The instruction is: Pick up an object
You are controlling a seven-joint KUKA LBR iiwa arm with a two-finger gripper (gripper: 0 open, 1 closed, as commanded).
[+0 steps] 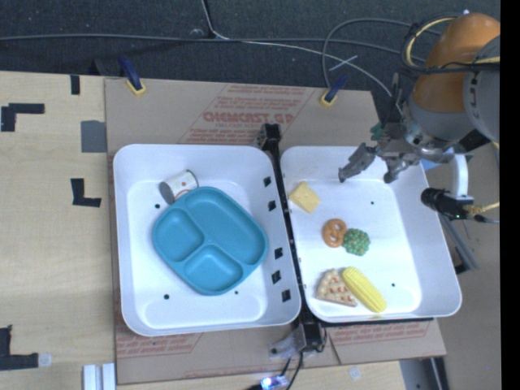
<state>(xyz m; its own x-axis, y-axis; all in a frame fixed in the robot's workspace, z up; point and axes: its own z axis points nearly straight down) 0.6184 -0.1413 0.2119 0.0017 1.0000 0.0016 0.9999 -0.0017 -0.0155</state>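
Two white bins sit side by side on the desk. In the left bin (130, 218): one blue divided tray (210, 240) and one small cup (179, 185) lying on its side, touching the tray's far edge. In the right bin (406, 226): five pieces of toy food, namely one yellow cheese wedge (305, 197) near the left wall, one pretzel (333, 232) touching one green broccoli (356, 241) in the middle, and one waffle slice (335, 288) beside one corn cob (364, 289) at the near side. The end effector (374, 169) hangs over the right bin's far edge, its two fingers spread apart, released, nothing between them. It is well apart from the cheese wedge, the closest piece.
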